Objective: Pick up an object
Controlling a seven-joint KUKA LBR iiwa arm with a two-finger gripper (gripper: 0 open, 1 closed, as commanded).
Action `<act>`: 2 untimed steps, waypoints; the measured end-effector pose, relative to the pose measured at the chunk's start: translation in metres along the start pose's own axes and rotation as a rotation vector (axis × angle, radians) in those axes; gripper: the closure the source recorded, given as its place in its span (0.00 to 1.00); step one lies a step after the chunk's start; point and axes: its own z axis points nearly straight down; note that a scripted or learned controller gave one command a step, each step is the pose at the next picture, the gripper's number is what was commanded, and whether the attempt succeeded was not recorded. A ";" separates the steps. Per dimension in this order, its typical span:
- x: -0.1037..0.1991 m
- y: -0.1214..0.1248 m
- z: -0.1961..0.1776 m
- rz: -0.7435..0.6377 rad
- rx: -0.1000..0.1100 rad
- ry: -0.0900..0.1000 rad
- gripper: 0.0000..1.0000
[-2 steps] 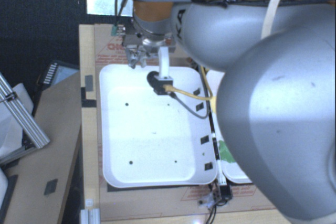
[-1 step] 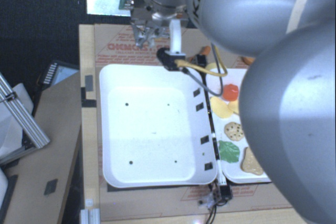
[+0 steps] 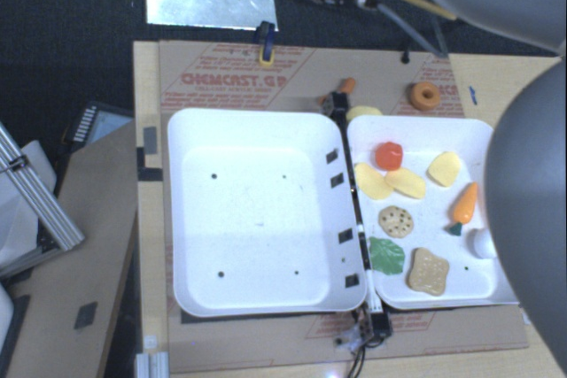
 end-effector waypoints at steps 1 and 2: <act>0.000 0.000 0.012 0.002 0.018 -0.006 0.00; -0.002 -0.004 0.172 0.008 0.033 -0.010 0.00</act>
